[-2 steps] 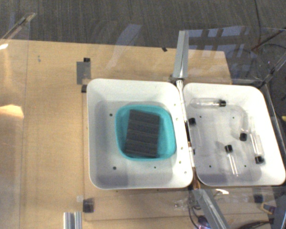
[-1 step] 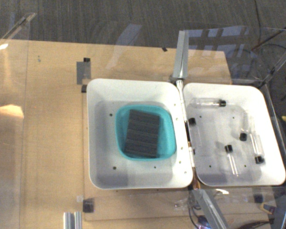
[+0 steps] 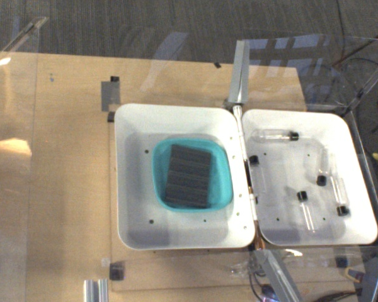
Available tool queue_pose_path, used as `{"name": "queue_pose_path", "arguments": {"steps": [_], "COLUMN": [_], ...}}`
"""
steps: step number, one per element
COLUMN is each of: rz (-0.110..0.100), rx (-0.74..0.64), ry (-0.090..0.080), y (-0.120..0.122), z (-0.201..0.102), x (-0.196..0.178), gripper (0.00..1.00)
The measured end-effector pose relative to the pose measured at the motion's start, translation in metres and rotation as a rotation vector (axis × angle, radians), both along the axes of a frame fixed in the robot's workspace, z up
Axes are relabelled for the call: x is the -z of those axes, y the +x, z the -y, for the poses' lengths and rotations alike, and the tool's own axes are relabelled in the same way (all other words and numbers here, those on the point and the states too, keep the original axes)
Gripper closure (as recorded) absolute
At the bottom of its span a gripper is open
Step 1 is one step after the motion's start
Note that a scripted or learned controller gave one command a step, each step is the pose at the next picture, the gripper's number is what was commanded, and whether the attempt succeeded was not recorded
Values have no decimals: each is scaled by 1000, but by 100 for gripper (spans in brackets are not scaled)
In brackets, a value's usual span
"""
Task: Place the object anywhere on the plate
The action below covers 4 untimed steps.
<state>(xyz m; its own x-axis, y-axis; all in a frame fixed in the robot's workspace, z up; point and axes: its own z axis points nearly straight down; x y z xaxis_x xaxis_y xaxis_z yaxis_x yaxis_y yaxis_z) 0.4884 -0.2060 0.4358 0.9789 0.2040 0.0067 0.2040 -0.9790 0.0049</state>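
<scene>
Teal plate (image 3: 222,184) sits in the middle of the left bin (image 3: 131,168), and a dark grey ribbed block (image 3: 188,175) lies flat on it, wholly inside the plate's rim; by the look of it, the object is already where the task wants it. The block's long axis runs from the bin's far edge toward its near edge, leaning slightly, with its ribs crossing from side to side. The right bin (image 3: 359,168) holds several clear tubes with black caps: one (image 3: 275,134) along the far edge, others (image 3: 339,192) toward the right edge and one (image 3: 306,211) near the near edge. Since the arm enters from the right, the block lies to its left, past the wall the two bins share, so any reach for it would cross the tubes first and meet the block's long side broadside. How the gripper is set cannot be told from this view
</scene>
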Motion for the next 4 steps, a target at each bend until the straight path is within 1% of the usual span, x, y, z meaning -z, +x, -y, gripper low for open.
{"name": "queue_pose_path", "arguments": {"steps": [1, 2, 3, 4], "rz": [-1, 0, 1, 0], "rx": [-2, -3, -5, 0], "ry": [-1, -1, -1, 1], "y": [0, 7, 74, 43], "z": [0, -1, -1, -1], "x": [0, 0, 0, 0], "gripper": [0, 0, 0, 0]}}
